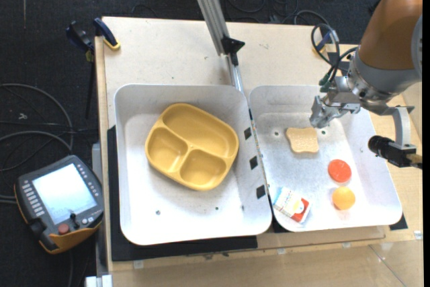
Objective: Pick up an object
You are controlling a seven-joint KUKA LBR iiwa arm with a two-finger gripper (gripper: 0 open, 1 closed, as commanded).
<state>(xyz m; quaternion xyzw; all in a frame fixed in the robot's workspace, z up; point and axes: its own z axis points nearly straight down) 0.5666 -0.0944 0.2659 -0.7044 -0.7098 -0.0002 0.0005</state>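
The desk (168,50) carries two white bins. The left bin (134,144) holds a yellow divided plate (193,144). In the right bin (376,212) lie a toast slice (302,140), a red tomato slice (339,170), a small orange fruit (343,197) and a small red-and-white carton (292,205). The tool (321,119) hangs just above and right of the toast; whether its prongs are apart or together I cannot tell. Flat toast offers little to pinch: a descent off its edge may only scrape the bin floor or push the slice away.
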